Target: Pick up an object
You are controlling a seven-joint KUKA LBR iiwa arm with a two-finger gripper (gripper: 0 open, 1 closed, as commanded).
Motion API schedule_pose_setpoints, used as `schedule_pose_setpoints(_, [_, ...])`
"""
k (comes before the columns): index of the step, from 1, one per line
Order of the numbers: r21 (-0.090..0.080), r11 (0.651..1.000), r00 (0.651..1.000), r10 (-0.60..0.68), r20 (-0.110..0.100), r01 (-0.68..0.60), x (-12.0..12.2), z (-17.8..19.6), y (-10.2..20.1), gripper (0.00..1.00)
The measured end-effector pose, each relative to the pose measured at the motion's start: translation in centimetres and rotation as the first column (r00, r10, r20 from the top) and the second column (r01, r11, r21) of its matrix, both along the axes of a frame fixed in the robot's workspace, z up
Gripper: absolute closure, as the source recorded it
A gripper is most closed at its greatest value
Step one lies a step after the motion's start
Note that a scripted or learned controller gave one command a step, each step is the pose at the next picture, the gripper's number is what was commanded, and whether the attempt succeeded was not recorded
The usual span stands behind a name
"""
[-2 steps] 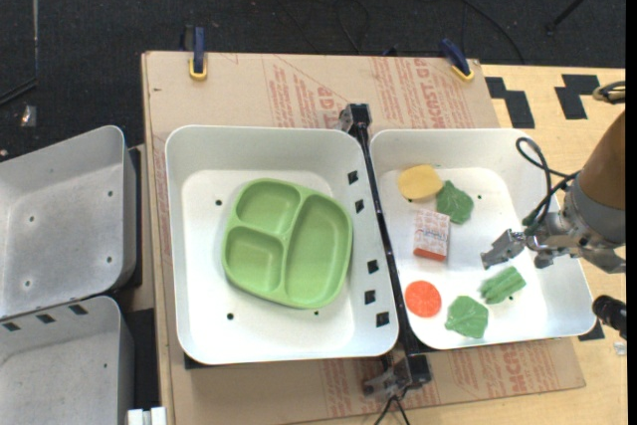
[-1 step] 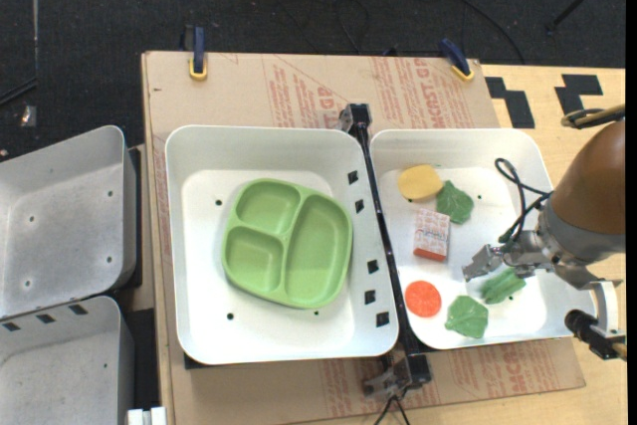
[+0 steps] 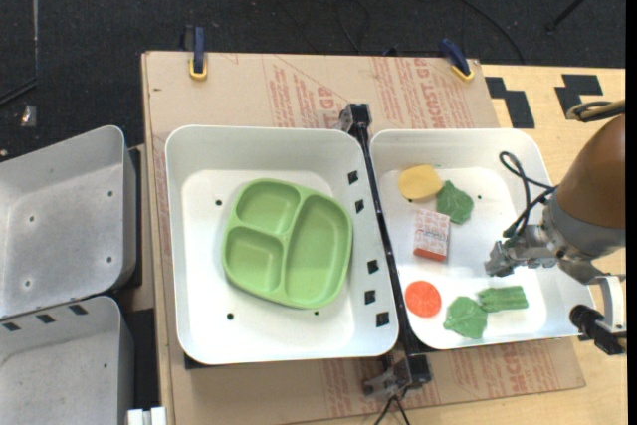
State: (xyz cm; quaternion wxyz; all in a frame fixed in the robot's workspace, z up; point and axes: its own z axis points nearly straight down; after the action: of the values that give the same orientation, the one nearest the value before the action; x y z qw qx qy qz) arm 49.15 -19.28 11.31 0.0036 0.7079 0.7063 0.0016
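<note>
The hand sits low in the right-hand shallow white bin, toward its right side, at the end of the grey arm with its orange band reaching in from the right. Whether the hand is open or closed cannot be told from this slanting view, and nothing can be seen gripped in it.

Just near of the hand lies a flat green oblong piece, close to it but whether touching cannot be told. To the left of that piece, touching or almost touching it, is a crumpled green leaf-shaped piece. Further left, by the bin's left wall, lies a flat orange-red round disc. Farther back sits a small white and red box, lying flat. Beyond it are a second crumpled green leaf-shaped piece and, just to its left and touching it, a yellow rounded lump.

The left-hand shallow white bin holds a light green plastic plate with three compartments, lying flat near the middle, well apart from the hand.

Both bins rest side by side on the brown cardboard-covered tabletop.
</note>
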Motion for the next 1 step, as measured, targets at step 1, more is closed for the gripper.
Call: schedule_pose_setpoints(1, [0.002, 1.000, 1.000, 0.004, -0.005, -0.004, -0.25, 4.28, 0.29, 1.00])
